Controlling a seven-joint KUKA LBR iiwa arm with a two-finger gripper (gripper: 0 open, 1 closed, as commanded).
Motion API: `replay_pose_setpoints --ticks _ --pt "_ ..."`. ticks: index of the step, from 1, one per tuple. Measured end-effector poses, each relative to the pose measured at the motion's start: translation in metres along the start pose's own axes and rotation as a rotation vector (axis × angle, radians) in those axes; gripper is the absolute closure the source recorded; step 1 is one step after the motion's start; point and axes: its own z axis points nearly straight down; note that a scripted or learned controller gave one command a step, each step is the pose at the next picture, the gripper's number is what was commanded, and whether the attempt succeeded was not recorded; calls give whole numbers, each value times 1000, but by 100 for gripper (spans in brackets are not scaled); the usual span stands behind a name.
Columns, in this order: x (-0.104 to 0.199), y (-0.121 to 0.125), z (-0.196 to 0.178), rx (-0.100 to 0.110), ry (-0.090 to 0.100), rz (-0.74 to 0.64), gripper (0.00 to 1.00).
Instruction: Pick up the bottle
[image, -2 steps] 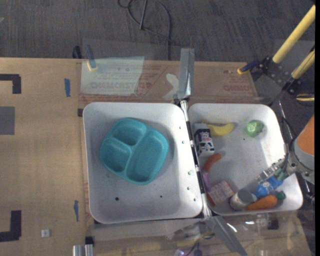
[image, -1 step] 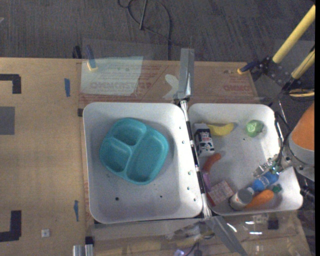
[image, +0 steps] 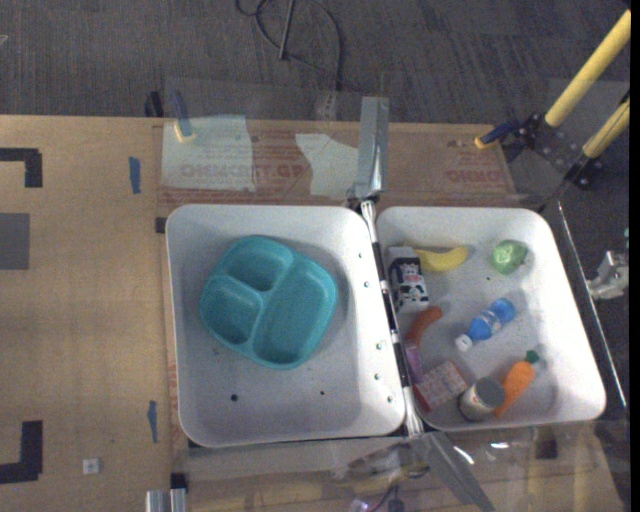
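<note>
A small blue bottle (image: 490, 323) lies on its side mid-way across the right bin (image: 575, 330), untouched among toy foods beside a carrot (image: 516, 380) and a can (image: 481, 399), with the end effector's state impossible to tell.

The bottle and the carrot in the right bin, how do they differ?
The bottle is blue with a white cap; the carrot is orange with a green top. The bottle lies mid-bin, apart from other things; the carrot lies nearer the bin's front, beside a can. Both lie tilted alike.
</note>
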Motion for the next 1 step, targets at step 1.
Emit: replay_pose_setpoints --ticks 1 --pt "54 53 -3 1 0 282 100"
